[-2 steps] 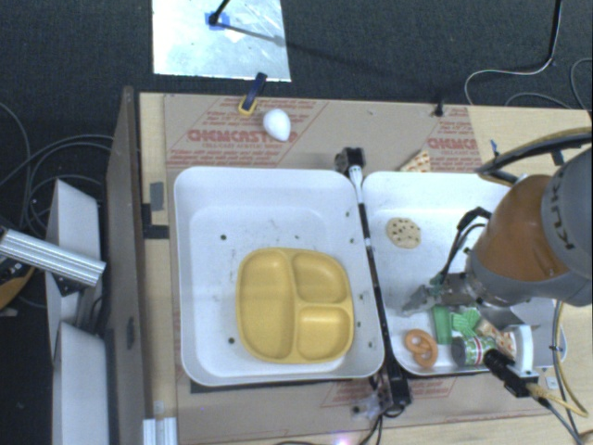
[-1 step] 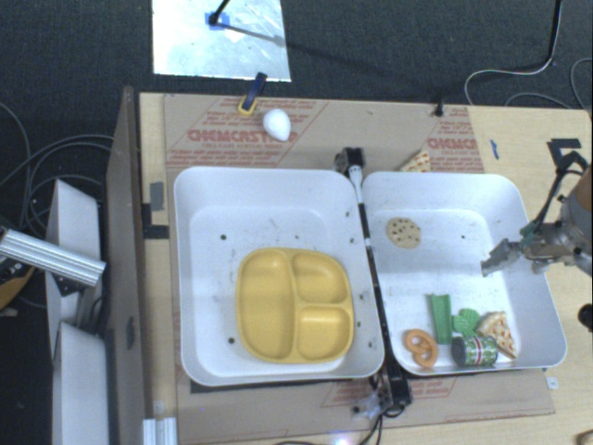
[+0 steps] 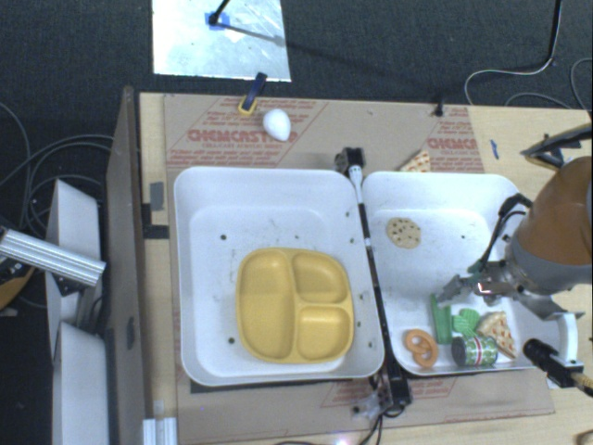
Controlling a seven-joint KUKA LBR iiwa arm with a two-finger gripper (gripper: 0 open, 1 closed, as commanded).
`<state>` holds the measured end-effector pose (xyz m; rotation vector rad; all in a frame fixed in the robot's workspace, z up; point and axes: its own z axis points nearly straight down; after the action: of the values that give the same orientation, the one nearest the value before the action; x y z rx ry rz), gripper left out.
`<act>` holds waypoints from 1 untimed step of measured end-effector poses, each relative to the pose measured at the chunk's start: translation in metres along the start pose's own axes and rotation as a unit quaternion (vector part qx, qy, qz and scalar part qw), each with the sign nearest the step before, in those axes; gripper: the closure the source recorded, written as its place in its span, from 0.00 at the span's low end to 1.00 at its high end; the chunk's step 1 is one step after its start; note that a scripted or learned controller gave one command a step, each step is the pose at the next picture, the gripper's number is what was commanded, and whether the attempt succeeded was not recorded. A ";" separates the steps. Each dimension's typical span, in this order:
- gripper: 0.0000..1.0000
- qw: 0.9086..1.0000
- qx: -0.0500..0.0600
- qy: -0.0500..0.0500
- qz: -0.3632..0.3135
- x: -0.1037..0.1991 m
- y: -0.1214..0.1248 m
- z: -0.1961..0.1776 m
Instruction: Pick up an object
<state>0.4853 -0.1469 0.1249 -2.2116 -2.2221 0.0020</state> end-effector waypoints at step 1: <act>0.00 1.000 -0.003 -0.001 0.000 0.043 0.002 0.042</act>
<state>0.4870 -0.1037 0.0831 -2.2152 -2.2275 -0.0015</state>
